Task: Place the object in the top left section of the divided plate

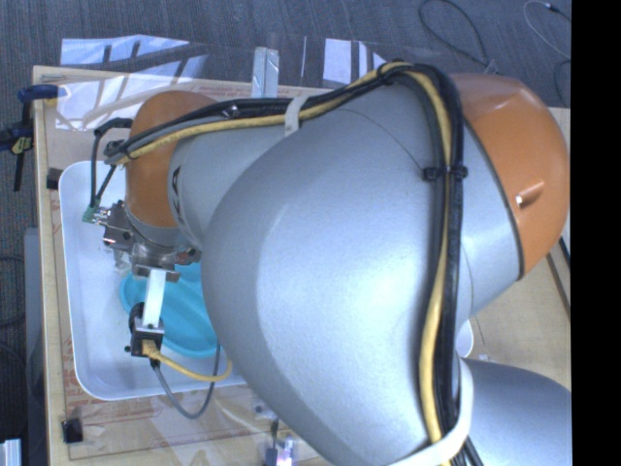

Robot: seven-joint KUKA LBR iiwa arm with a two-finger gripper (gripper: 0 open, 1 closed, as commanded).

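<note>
A: Quick one. Where is the arm [369, 260] sitting?

B: It is reaching in from the right and blocking most of the bench. Its wrist [146, 231] is hanging over the left white bin [76, 260], directly above a blue plate [194, 318].

A: Is the gripper [160, 260] grasping anything?

B: That is not readable. The wrist is covering it from above, so whether it is clenched, released or holding something is impossible to judge.

A: And the object?

B: Its location is not readable either. The arm is hiding most of the plate. A slice of blue is peeking out beside the wrist, and no dividers are making themselves out on it.

A: Progress, then?

B: Judging by the pose, the arm is probably working at the placing step, either bringing the object down or letting it go. Placement in the top left section is not confirmable, so the task is getting marked as not yet shown done. What is remaining: the object lying visibly in that section, and the arm backing clear of the bin.
</note>
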